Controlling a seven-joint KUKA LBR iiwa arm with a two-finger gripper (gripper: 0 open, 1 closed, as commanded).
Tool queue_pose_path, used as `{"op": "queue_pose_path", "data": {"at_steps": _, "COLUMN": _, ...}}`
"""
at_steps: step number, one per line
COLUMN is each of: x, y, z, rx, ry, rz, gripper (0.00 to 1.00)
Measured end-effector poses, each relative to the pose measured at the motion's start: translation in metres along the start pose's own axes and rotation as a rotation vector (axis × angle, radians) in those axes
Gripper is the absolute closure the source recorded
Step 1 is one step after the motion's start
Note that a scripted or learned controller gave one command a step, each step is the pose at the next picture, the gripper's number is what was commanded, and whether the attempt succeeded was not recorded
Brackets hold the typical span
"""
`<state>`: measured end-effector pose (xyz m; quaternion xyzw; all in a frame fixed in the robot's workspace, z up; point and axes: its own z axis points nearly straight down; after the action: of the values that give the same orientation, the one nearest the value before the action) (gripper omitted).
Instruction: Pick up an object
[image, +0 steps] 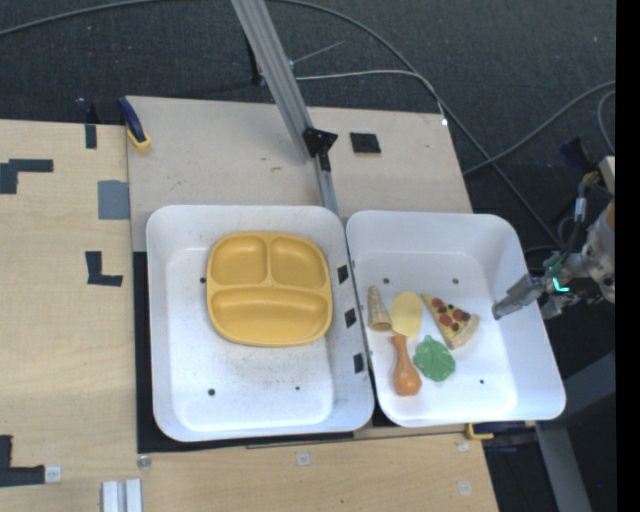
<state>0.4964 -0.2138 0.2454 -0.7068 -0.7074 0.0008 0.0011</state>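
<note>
**benchwatcher:** Two white bins side by side mid-frame. The left bin (180, 400) has just a yellow divided plate (269, 288) sitting in its upper half. The right bin (500, 390) holds all the small stuff, bunched near its left side: a cone-looking piece (378, 310), a pale yellow piece (407, 313) touching it, a pizza slice (451, 321) just right of that, a green leafy thing (434, 359) below, and an orange drumstick-shaped piece (403, 371) standing lower left of the green one.

**gripnerd:** Where's the gripper?

**benchwatcher:** The gripper (500, 306) is at the right bin's right rim, right-middle of the frame, grey fingertip poking just over the edge. It's apart from the pizza slice, with bare bin floor between. Nothing is between its fingers as far as I can see, but whether they're spread or pressed together, I can't tell from this angle.

**gripnerd:** Anything in the way?

**benchwatcher:** A slanted metal bar (285, 85) comes down from the top toward the seam between the bins, and cables (470, 130) loop across the dark floor at upper right. Both are well away from the toys.
</note>
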Motion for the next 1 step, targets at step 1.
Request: {"op": "queue_pose_path", "data": {"at_steps": 1, "x": 0.0000, "y": 0.0003, "z": -0.0004, "rx": -0.001, "ry": 0.000, "rz": 0.000, "gripper": 0.00}}
